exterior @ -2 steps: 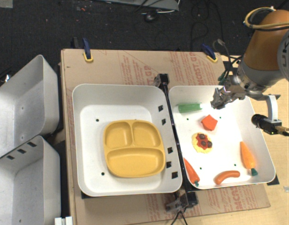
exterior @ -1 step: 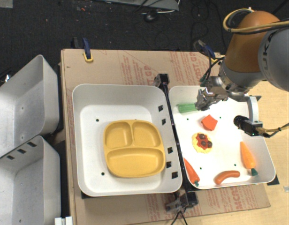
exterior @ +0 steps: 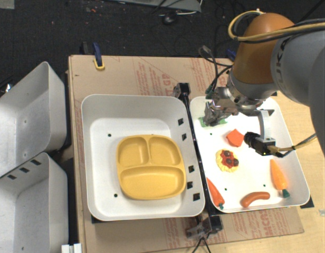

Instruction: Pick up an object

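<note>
hand down at a green piece in the top corner of the right bin

we see the hand (exterior: 218, 112) low in the upper left corner of the right bin (exterior: 294, 157), right above a small green object (exterior: 209, 122) that lies against the bin's wall. whether the hand is released or clenched we cannot tell; its tips are dark and blurred against the green piece, and nothing shows clearly between them, so we do not count it as held.

we judge the green piece to be a light toy of plastic or rubber, stiff enough to pinch but smooth and likely to slip. it sits close to the wall, so a grip across its short side, with one tip on the open side, looks best; the wall leaves little room for the other tip.

other candidates lie in the same bin: an orange wedge (exterior: 235, 137) just beside the hand, a small toy pizza (exterior: 228, 160) near the middle, a sausage (exterior: 254, 198) by the lower rim, a carrot (exterior: 279, 177) at the right side and another carrot (exterior: 215, 193) along the left wall. a dark cable fitting (exterior: 259, 143) hangs near the wedge and could snag.

the left bin (exterior: 99, 120) holds a yellow divided plate (exterior: 151, 166), well apart from the work. both bins stand on the bench (exterior: 131, 73).
</note>
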Motion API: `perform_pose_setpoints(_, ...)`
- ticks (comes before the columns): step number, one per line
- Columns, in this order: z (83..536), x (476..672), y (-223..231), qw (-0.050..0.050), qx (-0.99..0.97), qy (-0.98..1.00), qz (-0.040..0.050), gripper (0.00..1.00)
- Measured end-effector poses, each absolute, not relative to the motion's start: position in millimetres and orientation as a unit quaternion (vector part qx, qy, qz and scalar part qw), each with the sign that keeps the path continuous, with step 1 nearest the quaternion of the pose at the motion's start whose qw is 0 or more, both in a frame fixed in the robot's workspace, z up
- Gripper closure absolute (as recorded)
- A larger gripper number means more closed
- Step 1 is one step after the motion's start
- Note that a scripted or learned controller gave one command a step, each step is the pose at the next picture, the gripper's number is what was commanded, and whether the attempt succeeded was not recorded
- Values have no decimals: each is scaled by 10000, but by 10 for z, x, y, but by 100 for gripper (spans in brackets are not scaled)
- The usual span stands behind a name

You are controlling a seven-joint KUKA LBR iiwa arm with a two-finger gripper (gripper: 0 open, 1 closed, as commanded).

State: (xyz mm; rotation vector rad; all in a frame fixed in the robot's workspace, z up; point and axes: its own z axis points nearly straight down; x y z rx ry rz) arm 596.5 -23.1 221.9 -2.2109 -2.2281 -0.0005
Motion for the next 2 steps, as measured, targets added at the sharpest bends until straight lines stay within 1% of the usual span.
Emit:
perform_pose_setpoints(1,2340,6042,330,-3,-7040,-7102,-15,100)
perform_pose_setpoints(2,2270,6192,892,-2,-7041,-7101,-13,100)
